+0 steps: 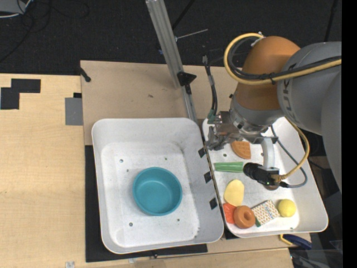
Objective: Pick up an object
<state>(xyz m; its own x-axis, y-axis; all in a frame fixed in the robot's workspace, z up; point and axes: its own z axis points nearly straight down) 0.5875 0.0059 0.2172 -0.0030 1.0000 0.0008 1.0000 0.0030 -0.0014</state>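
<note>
The worktop (50,149) carries two shallow white bins side by side, and the grey arm (304,88) with its orange band reaches in from the right, bulking over the upper part of the right bin (312,219). The left bin (111,144) holds a single teal bowl (157,190), well apart from everything else. The right bin is crowded at its near end: a green stick (228,166) lying crosswise, a yellow piece (234,192) below it, an orange ring (244,216) touching a red piece (228,212), a patterned block (265,211) and a yellow ball (286,207); an orange slice (241,149) lies just under the wrist. The gripper (218,135) hangs low at the upper left of the right bin, hard by the wall the two bins share, and whether its fingers are spread or closed I cannot tell, since the wrist and cables mask them. The nearest candidates, the orange slice and the green stick, lie just beside it, to its right and below it, neither visibly between the fingers. The risk, as I judge it, is a closing on nothing or on the bin wall itself, because the gripper sits so close to the divider; the dangling black cable (262,175) could also drag across the green stick and push it away.
</note>
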